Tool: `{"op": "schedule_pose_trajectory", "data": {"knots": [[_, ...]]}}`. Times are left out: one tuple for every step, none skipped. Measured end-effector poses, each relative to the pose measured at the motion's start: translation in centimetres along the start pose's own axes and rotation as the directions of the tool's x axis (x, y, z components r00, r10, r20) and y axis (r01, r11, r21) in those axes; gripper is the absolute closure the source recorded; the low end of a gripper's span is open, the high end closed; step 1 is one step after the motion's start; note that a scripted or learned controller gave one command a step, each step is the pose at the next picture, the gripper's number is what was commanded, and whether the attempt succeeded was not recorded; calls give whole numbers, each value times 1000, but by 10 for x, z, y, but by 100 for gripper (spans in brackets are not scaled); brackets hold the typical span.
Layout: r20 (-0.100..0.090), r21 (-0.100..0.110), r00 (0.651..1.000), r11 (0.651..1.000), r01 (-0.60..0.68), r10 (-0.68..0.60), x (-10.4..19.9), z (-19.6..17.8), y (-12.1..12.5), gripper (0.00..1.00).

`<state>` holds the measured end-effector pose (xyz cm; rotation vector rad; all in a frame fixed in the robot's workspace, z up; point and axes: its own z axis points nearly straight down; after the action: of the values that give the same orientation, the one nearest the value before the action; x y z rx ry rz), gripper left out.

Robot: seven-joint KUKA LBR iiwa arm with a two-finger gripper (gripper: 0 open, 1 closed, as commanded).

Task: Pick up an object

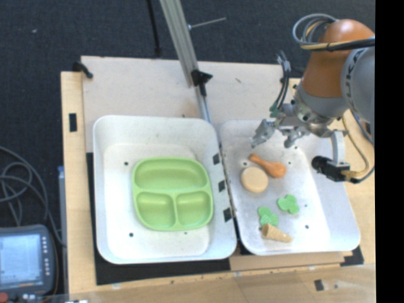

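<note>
Orange drumstick (268,165) lies tan-tipped beneath the released pincer (276,135), beside a round biscuit (255,180).

We see dark carpet floor (76,17) around pale wood tabletop (139,87). Black cables (25,175) loop at left. Small screen (22,261) sits low left. Metal pole (180,36) slants above.

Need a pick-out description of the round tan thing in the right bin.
Look in the right bin, near its left wall. The tan disc lies just below the orange drumstick-shaped toy. It is the bin's one flat round piece; the green pieces and cone lie lower.
</note>
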<state>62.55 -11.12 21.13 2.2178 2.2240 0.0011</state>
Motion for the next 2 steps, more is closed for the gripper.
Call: {"op": "schedule_pose_trajectory", "data": {"knots": [[0, 0, 1000, 1000, -1, 1, 0, 0, 0, 0], [2, 4, 1000, 1000, 0, 0, 0, 47, 8, 0]]}}
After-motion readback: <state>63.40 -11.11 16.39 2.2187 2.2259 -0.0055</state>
